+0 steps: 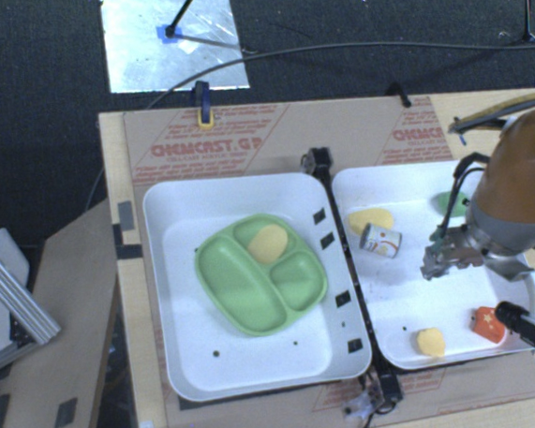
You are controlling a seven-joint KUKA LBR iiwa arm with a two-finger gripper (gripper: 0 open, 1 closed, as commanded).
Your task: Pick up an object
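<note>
Two white bins sit side by side on the counter (269, 128), meeting along a dark seam with black clips. The left bin (197, 356) holds a green sectioned tray (247, 295) lying at a slant, with a yellow lump (269, 244) in its upper compartment; bare white floor runs all round the tray, widest along the near edge. The right bin (392, 337) is the busier one. A yellow piece (371, 218) lies near its upper left, and a small can (380, 240) on its side is just below it, touching or nearly so — the two sit close to the seam. A small yellow fruit (430, 341) rests near the bin's front rim, an orange-red object (487, 325) is to its right, also by the front rim, and a bit of green (455, 204) shows at the back, partly hidden by the arm (519, 184). The open floor in this bin is in the middle, between the can and the front pair. The hand (442, 263) hangs over that middle stretch, right of the can and apart from it, above the fruit. It is dark and blurred; whether it is released or clenched I cannot tell, and nothing can be seen in it.
</note>
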